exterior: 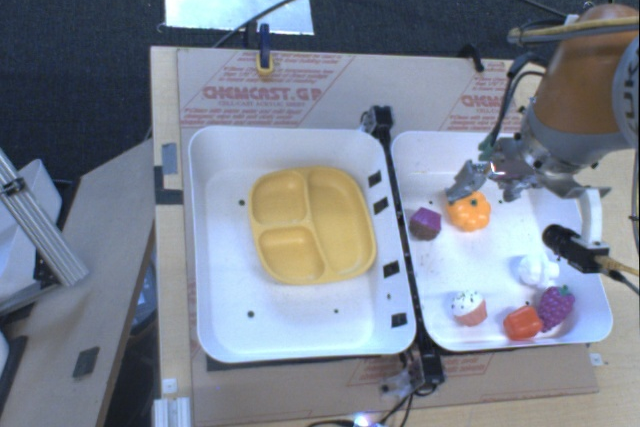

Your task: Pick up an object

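My gripper point(489, 185) hangs over the back half of the right bin point(440, 147), open, with nothing between its fingers. Just below it sits a small orange pumpkin point(469, 213), its top close to the left finger point(465, 183). To the pumpkin's left, near the divider, lies a purple block-like toy point(426, 223). Along the bin's front are a cupcake point(467, 307), an orange-red pepper point(522, 322) and a bunch of purple grapes point(556, 305). A small white object point(533, 268) rests at the right.
The left bin point(220, 245) holds a yellow divided plate point(309, 223). Black clips line the divider point(388, 215) between the bins. The arm's grey body and orange band point(590, 75) loom over the right bin's far right corner.
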Tool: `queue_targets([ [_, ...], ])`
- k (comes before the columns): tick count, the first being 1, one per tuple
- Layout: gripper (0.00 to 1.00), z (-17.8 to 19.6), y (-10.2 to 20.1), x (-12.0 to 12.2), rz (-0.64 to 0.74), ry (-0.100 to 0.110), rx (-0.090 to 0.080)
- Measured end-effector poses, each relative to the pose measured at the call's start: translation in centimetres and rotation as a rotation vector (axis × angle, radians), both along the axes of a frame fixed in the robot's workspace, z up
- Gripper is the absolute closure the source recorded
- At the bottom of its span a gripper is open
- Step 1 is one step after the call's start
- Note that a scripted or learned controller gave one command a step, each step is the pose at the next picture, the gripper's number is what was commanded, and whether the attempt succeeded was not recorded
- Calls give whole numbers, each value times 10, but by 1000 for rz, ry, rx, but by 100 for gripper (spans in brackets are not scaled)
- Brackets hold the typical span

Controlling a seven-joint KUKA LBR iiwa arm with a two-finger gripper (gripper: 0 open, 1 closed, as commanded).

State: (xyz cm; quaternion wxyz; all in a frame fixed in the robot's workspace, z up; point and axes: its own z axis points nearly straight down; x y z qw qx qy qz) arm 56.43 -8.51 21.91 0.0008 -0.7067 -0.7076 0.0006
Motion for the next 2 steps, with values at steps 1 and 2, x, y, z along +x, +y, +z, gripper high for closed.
queue_targets([
  [1, 0, -52, -10, -3, -1, -1, 0],
  [2, 0, -108, -7, 2, 0, -9, 2],
])
